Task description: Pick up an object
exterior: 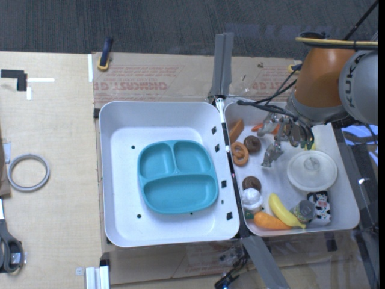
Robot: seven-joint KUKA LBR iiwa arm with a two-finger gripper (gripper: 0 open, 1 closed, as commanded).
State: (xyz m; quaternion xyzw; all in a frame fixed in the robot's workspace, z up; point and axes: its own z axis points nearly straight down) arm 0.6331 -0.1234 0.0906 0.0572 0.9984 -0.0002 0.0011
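Bins sit side by side on my bench: the left white shallow bin (114,179) holds a teal plastic divided plate (178,176) lying flat near its middle, and the right white shallow bin (346,218) carries the clutter. My grey arm with its orange band (322,77) reaches in from the right over the far part of that right bin, and my pincer (272,156) hangs above the bin floor at its far-middle. Whether my pincer is spread or pressed together I cannot tell, since the metal parts blur into one another; nothing visible sits between them.

Just left of my pincer lie a dark brown round doughnut (252,143) and an orange ring-shaped pretzel-like toy (240,154), with an orange carrot-like piece (236,129) farther off along the bin's left wall. To my pincer's right rests a white round lidded bowl (311,170). Nearer the front lie a brown-and-white cupcake-like toy (251,188), a yellow plastic banana (283,211), an orange plastic carrot (271,222) and a small black-and-white patterned carton (320,206).
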